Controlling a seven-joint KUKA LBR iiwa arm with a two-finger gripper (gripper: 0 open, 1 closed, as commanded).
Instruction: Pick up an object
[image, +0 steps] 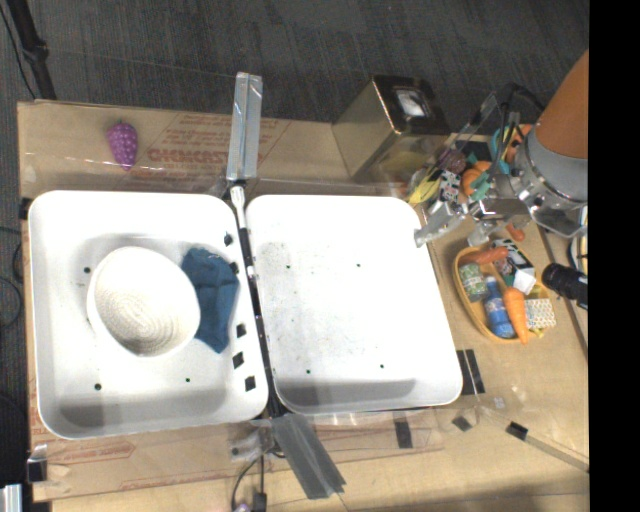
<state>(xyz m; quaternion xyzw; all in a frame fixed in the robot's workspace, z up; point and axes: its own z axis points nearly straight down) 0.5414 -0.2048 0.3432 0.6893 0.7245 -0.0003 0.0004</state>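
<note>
In the left bin lies a white, round, woven dome-shaped object. A crumpled blue cloth rests against its right side. My gripper hovers at the far right corner of the right bin, just outside its rim and well away from both objects. Nothing is visibly held in it. Behind it, the grey arm with its orange band enters from the right.
A small purple object lies on the bench beyond the left bin. A brown box stands behind the right bin. A yellow dish of small toys sits right of the bins, under the arm. A metal bar rises between the bins.
</note>
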